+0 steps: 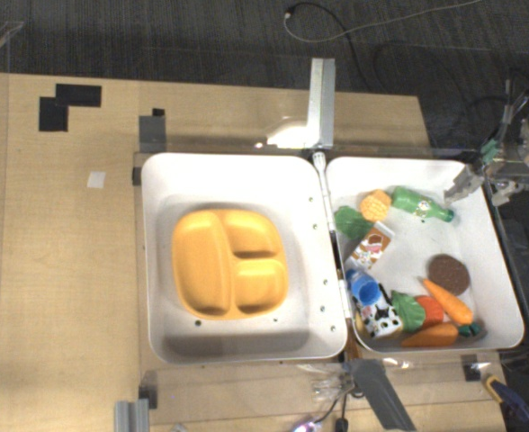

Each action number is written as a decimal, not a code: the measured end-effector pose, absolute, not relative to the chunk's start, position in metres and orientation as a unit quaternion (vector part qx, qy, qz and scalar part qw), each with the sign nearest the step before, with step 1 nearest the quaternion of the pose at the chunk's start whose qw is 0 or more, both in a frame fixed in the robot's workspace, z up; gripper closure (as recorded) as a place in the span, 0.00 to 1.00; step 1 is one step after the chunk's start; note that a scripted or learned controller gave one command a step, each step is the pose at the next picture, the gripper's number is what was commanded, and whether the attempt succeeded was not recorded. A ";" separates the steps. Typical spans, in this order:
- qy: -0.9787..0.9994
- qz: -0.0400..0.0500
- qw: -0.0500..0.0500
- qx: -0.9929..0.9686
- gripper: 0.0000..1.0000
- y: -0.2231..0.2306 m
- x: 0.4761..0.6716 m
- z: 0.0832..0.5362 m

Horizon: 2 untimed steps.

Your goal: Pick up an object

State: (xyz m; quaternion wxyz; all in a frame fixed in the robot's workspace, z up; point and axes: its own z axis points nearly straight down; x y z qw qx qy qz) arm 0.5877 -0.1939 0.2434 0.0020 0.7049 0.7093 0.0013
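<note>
Two white bins stand side by side; the left bin holds one yellow tray with three compartments; the right bin holds a heap of toys: a green bottle at 12 o'clock, a brown disc, two carrots at 5 o'clock, one small carton. The gripper hangs at 1 o'clock, beside the bottle; its fingers I cannot tell. The bench is pale wood; behind it lie dark carpet and one cable.

Yellow tray: smooth glossy plastic. White bins: matt plastic. Bench: pale wood, matt. Green bottle glossy plastic.
</note>
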 end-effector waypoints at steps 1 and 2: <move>0.621 0.001 0.001 0.784 0.00 -0.205 0.552 0.182; 0.572 0.002 0.002 0.820 0.00 -0.142 0.651 0.166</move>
